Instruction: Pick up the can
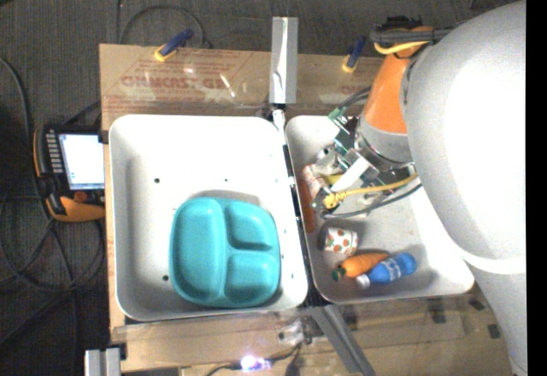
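The grey arm (479, 135) is taking up the right side of the camera view and is bending down over the worktop (171, 79), its orange band (385, 101) sitting just above the wrist. The left bin (128, 152) is carrying a teal divided plate (226, 250) and is playing no part in this step. The right bin (432, 276) is where the work is happening.

The end effector (329, 178) is hanging low at the left side of that bin, near the wall shared with its neighbour. Cables and the wrist are covering it, so I cannot tell whether it is wide or narrow, and nothing is showing as held.

What I am taking to be the can (309, 188), a reddish-brown shape, is lying along that left wall, just beside or under the end effector and partly hidden by it. A blue-capped bottle (389, 268), a carrot (363, 263) touching it, and a small patterned cup (339, 239) are lying towards the near end of the bin, apart from the can.

The step in hand is looking like the final approach and closing. To do it well, the arm should be:
- squaring up across the can's narrow width, not its length;
- allowing for the wall, which is leaving little room on that side;
- coming straight down so the can is not rolling away;
- lifting vertically, well clear of the cup.
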You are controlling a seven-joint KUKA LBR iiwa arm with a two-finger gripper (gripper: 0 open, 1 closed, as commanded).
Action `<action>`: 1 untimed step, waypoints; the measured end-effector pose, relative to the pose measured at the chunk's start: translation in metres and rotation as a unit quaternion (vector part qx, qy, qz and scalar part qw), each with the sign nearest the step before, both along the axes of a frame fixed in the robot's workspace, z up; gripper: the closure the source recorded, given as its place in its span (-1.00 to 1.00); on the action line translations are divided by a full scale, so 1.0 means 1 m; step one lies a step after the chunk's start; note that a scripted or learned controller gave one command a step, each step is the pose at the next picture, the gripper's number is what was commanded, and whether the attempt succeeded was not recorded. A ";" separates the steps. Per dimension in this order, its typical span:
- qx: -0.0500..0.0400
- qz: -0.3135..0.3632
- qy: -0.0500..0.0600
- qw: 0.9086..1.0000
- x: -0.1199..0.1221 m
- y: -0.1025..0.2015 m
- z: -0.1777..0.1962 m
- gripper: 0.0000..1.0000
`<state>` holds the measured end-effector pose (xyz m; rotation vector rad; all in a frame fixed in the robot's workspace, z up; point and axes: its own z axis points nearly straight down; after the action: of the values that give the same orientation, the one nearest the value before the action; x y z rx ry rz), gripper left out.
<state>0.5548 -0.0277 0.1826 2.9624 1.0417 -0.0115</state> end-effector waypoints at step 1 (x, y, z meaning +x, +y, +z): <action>0.001 0.006 0.000 1.000 -0.073 -0.021 0.000 -1.00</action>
<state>0.4822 -0.0489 0.1824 2.9585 1.0604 -0.0107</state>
